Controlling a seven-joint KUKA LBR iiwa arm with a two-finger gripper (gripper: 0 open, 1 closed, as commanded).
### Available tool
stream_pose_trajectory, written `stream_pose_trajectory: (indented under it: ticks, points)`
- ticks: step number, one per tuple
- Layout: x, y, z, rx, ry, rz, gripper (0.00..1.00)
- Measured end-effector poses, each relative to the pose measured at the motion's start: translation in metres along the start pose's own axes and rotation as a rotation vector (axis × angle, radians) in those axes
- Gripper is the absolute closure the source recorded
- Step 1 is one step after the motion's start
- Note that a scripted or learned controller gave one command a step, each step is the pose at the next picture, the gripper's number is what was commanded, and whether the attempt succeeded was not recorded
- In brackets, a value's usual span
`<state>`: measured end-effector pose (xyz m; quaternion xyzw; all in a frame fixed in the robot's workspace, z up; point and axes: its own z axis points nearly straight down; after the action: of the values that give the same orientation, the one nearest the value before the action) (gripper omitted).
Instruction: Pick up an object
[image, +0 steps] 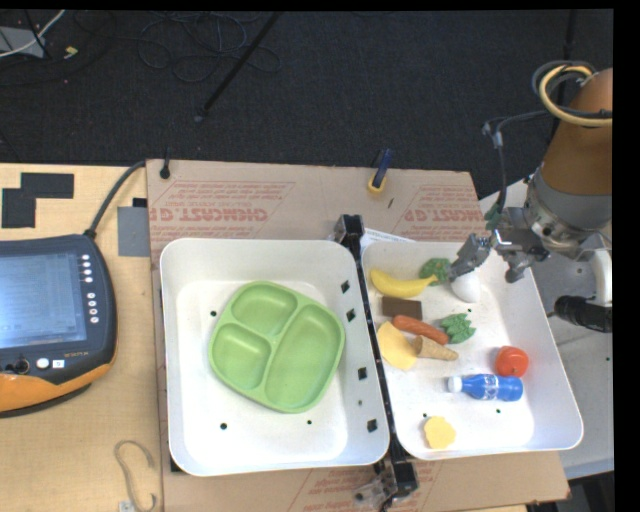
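White egg just below fingers

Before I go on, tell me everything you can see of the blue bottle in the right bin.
The small blue plastic bottle lies on its side on the floor of the right white bin, long axis roughly left to right. Its white cap end points left, and a pale label band wraps its middle. It looks whole and undented. The red tomato-like ball sits just above it, very close; whether they touch I cannot tell. The yellow round piece lies apart, lower left. The gripper is well away, toward the bin's far side.
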<state>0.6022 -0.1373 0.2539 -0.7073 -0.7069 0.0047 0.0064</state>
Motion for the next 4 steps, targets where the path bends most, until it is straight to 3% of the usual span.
stream_pose_trajectory:
  ticks: [1, 2, 4]
  points:
    - [0.000, 0.002, -0.008, -0.012, -0.002, -0.002, 0.00]
    - [-0.001, 0.009, 0.039, -0.009, -0.002, -0.002, 0.00]
    - [-0.004, 0.000, 0.140, -0.008, -0.001, -0.001, 0.00]
